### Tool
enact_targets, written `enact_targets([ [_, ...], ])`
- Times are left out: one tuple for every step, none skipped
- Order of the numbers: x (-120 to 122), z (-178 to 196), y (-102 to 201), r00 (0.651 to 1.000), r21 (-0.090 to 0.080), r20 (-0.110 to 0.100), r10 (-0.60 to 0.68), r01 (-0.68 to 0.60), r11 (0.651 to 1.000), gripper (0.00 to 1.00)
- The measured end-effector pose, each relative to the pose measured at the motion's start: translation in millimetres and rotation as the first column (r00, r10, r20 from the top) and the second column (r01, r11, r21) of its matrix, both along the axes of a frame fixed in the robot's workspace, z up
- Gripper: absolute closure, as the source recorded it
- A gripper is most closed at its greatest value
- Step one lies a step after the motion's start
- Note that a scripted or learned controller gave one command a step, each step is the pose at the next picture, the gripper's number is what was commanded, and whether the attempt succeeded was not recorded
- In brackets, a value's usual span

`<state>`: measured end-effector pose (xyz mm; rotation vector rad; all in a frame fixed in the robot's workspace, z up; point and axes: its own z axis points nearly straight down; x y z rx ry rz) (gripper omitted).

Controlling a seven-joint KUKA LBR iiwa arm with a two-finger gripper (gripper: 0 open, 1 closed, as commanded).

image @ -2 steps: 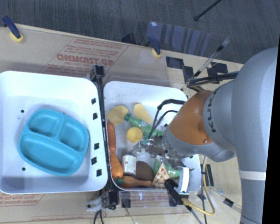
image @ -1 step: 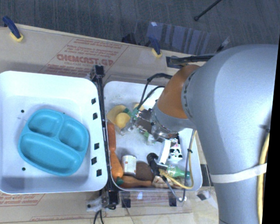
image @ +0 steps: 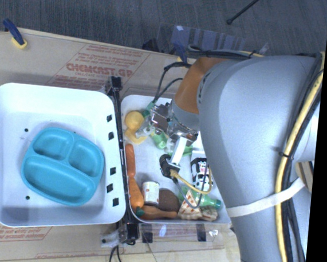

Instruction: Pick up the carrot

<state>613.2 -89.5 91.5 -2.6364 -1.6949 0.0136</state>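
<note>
The carrot (image: 131,170) is a long orange piece lying along the left wall of the right bin (image: 133,103), its thick end toward the front. My gripper (image: 160,121) hangs over the back of that bin, behind and to the right of the carrot and apart from it. The bulk of the grey arm covers the bin's right side. Nothing shows between the gripper's tips.
A yellow toy (image: 133,120) and a green piece (image: 160,139) lie right by the gripper. A white can (image: 150,191), a brown lump (image: 169,200), an orange-brown sausage (image: 156,214) and a green bottle (image: 208,203) crowd the front. A blue divided plate (image: 62,167) lies in the left bin (image: 1,141).
</note>
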Motion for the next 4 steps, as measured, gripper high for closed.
enact_targets([
  [0.7, 104.9, 31.6, 0.996, 0.002, 0.012, -0.091, 0.091, 0.996, 0.0],
  [4.5, 99.6, 45.4, 0.929, -0.004, 0.003, -0.37, 0.37, 0.929, 0.0],
  [35.1, 99.5, 69.6, 0.795, -0.005, 0.001, -0.607, 0.607, 0.795, 0.0],
  [-5.8, 99.1, 108.9, 0.835, -0.002, -0.003, -0.55, 0.55, 0.835, 0.0],
])
